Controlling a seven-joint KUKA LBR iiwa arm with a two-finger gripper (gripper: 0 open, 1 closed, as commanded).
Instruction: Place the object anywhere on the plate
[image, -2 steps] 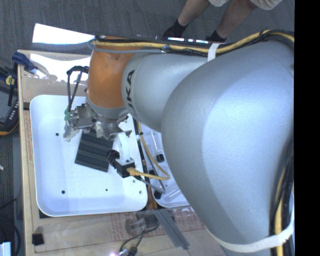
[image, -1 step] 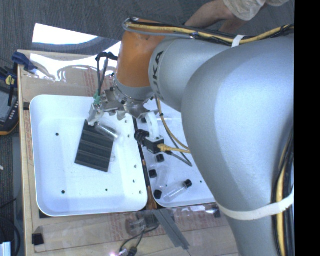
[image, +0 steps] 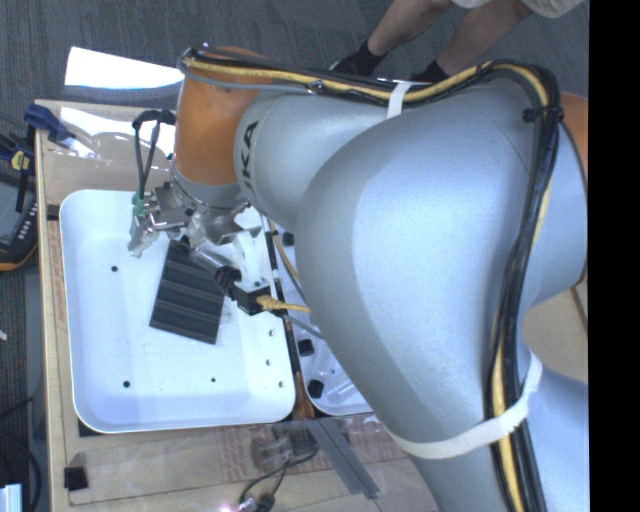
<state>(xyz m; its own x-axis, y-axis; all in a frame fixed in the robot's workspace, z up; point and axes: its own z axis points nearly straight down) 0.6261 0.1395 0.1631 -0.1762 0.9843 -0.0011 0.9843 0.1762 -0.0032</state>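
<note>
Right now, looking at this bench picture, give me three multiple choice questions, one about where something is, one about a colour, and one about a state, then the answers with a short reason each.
1. Where does the dark ribbed slab lie?
A. In the left white bin
B. On the wooden bench in front of the bins
C. On the grey floor

2. What colour is the band above the arm's wrist?
A. Blue
B. Orange
C. Green

3. How does the slab lie?
A. Standing on edge against the bin wall
B. Flat on the bin floor, turned at a slant to the bin's sides
C. Hanging over the bin's rim

Answers:
1 A: the left white bin shows on all sides of the slab.
2 B: the band is plainly orange against the grey arm.
3 B: its ribbed face points up, and its edges run askew to the bin's.
</note>
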